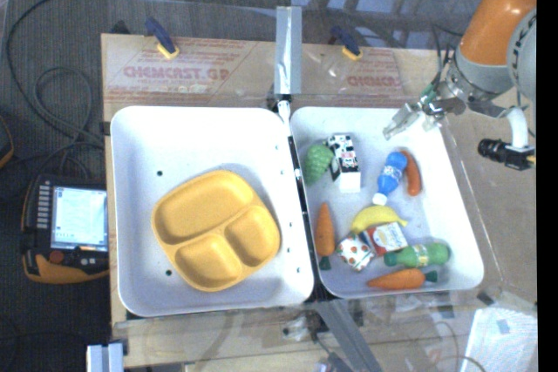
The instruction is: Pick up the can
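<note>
The can [386, 238] is a small red one with a white label. It lies on its side in the right bin [460, 213], near the front, wedged between a banana [377, 217] and a green bottle [420, 255]. My gripper [408, 119] hangs over the bin's far right corner, well behind the can and apart from it. It is open, with nothing between its fingers.
The right bin also holds a green leafy vegetable [318, 161], a black and white carton [344, 154], a blue bottle [393, 172], a red sausage [413, 177], two carrots [325, 231] [399, 280] and a spotted red and white piece [353, 253]. A yellow divided tray [216, 227] lies in the left bin [139, 152].
</note>
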